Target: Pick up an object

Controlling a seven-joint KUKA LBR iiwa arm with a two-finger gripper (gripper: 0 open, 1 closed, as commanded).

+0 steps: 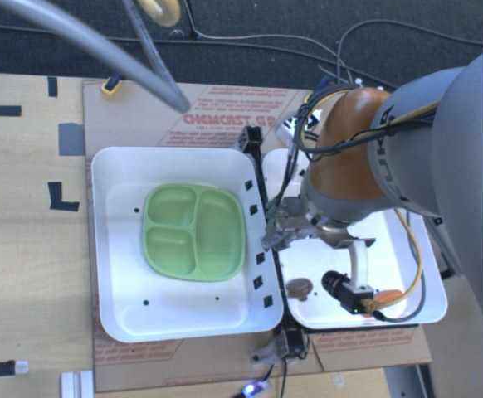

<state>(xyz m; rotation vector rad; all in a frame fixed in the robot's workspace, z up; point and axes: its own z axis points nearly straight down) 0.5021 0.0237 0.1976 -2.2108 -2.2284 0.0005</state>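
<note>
1. The gripper [281,232] is hanging low in the right bin [391,315], close against the wall it shares with the left bin [117,222]. The wrist is hiding it from above, so whether it is open or closed cannot be told, and nothing is showing in its grasp.
2. The small brown object [298,288] is lying nearest to it, on the right bin's floor near the front-left corner, just in front of the gripper and apart from it. This is probably the thing being picked.
3. Judging by its look, it is handling as a light, hard, rounded lump. It is likely to roll or skid if pushed from one side, so pinching it evenly across its narrow width from straight above is looking safest. The two nearby walls are leaving little room.
4. It is appearing slightly wider than deep, with its long axis running roughly along the bin's front edge. No distinct end is showing, so it is pointing nowhere in particular.
5. The green divided plate [195,232] is lying flat and face up in the middle of the left bin, with its single large compartment towards the shared wall. It is looking stiff, light and smooth, with only its thin rim to grip.
6. The arm [349,156] is reaching over the right bin's back half.
</note>
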